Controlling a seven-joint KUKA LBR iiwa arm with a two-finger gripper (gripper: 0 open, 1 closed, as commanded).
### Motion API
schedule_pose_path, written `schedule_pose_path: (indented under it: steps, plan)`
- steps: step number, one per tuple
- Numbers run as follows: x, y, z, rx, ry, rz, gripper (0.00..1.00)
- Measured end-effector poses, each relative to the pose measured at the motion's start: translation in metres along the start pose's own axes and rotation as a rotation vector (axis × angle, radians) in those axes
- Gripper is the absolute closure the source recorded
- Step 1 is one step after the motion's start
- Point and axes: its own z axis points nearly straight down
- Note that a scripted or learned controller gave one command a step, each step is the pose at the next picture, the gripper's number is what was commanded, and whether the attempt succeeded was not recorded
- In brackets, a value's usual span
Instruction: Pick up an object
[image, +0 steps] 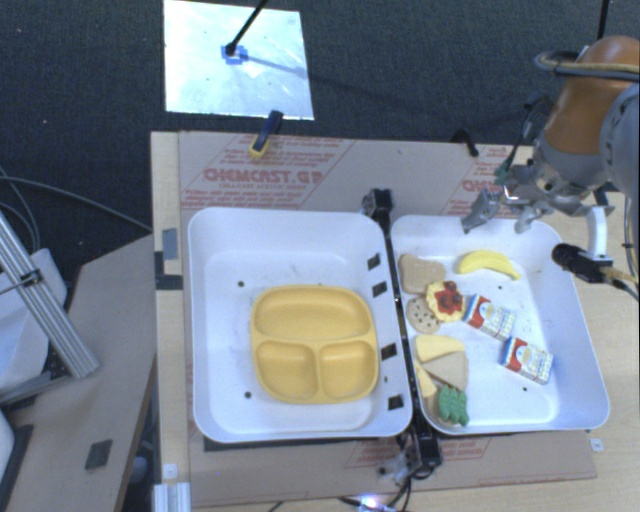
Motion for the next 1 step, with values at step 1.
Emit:
schedule_pose_path:
  steps: [1]
  plan:
    - [0.0117,-0.0336,0.1075,0.009,0.004,0.001,0.00]
